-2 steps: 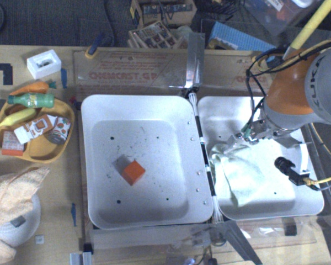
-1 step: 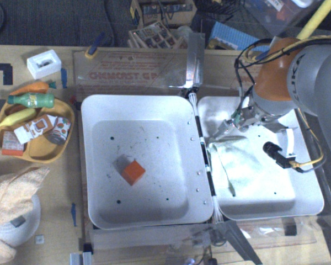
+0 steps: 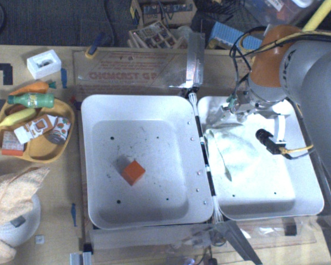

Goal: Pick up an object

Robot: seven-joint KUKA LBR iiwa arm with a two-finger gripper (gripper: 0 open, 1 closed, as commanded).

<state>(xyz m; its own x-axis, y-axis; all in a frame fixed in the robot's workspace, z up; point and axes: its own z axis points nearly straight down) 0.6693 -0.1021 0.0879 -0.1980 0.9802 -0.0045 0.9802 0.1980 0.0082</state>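
An orange cube (image 3: 133,172) lies on the floor of the left white bin (image 3: 99,112), a little left of its middle. My gripper (image 3: 231,108) hangs over the far left part of the right bin (image 3: 303,203), below the orange band (image 3: 267,65) of the arm. It is well to the right of the cube and nowhere near touching it. A thin pale grey sliver (image 3: 223,162) lies on the right bin's floor below the gripper; what it is stays unclear. The gripper's tip is blurred against the white bin.
A wooden bowl (image 3: 44,150) of toy food stands left of the bins, with a tan cloth (image 3: 16,203) below it. A small white box (image 3: 44,64) and a clear sheet (image 3: 132,70) lie behind. Black and yellow cables (image 3: 276,143) hang from the arm over the right bin.
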